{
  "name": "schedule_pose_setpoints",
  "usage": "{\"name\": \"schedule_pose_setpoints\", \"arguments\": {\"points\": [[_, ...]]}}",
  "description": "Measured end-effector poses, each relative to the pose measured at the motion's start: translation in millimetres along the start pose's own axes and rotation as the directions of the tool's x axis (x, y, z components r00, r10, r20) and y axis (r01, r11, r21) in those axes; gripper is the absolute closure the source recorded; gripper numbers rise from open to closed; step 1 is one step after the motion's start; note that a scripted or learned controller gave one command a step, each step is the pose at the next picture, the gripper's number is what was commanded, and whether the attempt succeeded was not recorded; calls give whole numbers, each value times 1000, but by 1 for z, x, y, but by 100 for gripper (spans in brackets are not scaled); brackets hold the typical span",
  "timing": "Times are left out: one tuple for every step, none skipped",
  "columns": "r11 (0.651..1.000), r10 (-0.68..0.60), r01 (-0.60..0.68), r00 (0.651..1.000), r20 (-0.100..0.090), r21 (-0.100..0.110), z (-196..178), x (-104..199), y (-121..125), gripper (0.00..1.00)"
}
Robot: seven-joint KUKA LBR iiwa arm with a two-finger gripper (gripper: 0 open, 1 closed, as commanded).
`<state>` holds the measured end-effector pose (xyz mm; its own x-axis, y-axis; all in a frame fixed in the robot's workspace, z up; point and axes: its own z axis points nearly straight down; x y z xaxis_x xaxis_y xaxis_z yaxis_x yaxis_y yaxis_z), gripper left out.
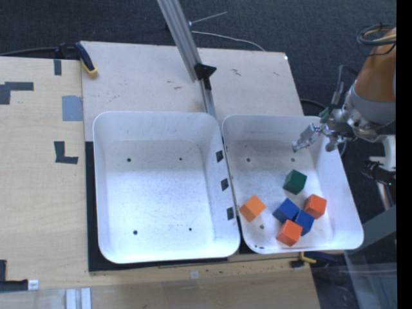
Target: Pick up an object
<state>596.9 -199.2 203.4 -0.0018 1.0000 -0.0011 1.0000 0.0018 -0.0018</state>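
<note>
1. Hovering over the right bin's (335,172) far right edge, the gripper (317,136) carries nothing; whether it is released or clenched cannot be told.
2. Blocks cluster by the near edge; the green block (295,181), standing apart, looks the cleanest pick from straight above.

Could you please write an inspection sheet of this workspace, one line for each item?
Surface: wooden bench bearing a left bin and a right bin, side by side.
Job's things: in the right bin, a green block, three orange blocks and two blue blocks, bunched near the front.
Clutter: grey tape marks on the bench; yellow-handled tool at the back.
Grippers: gripper above the right bin's far right part, holding nothing; its opening is unclear.
Cables: thin wire behind the bins; cables at the arm.
Surroundings: dark floor; slanted metal rail.
</note>
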Motion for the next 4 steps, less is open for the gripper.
{"name": "schedule_pose_setpoints", "arguments": {"points": [[1000,2,-2,1000,-2,1,114,-10,-26,0],[1000,1,-1,1000,-1,2,112,-2,-50,0],[1000,0,0,1000,-3,2,103,-2,-49,100],[1000,-9,9,1000,0,-11,34,77,42,100]]}}
